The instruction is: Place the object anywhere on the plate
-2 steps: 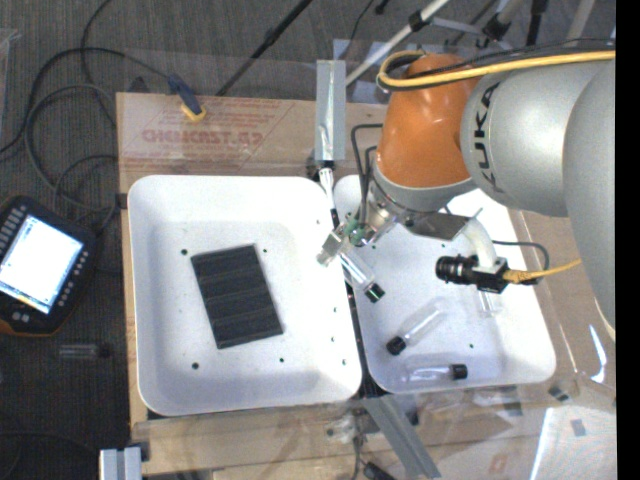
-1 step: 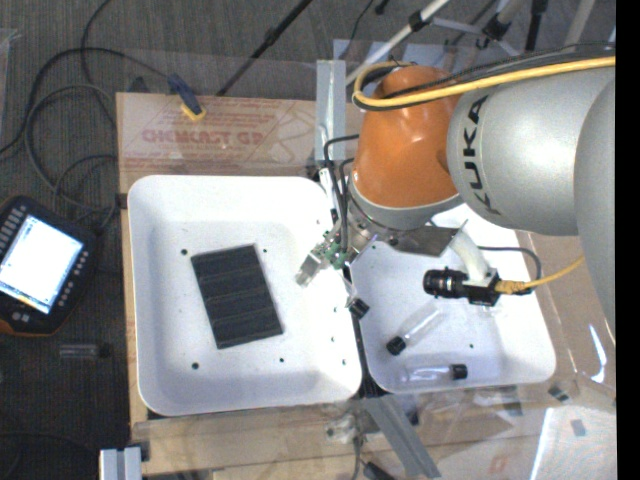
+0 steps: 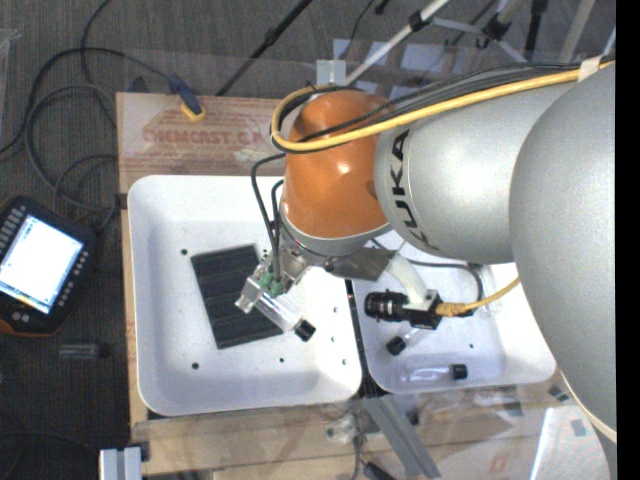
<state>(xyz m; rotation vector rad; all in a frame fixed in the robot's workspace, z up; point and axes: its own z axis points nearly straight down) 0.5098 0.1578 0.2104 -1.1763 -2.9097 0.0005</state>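
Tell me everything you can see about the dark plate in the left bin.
The plate is a flat, dark, nearly black rectangle with faint ridges running along its length, looking like ribbed plastic or rubber. It lies flat on the floor of the left bin, a little left of centre, turned at a slight angle to the bin's walls. The gripper hangs over its right edge and hides part of it; whether they touch cannot be told. Nothing else rests on its visible surface.

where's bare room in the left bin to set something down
Left bin: free along its left wall, between the wall and the dark plate, and across the front strip below the plate. Crowded at the plate's right edge, where the gripper hangs over it.
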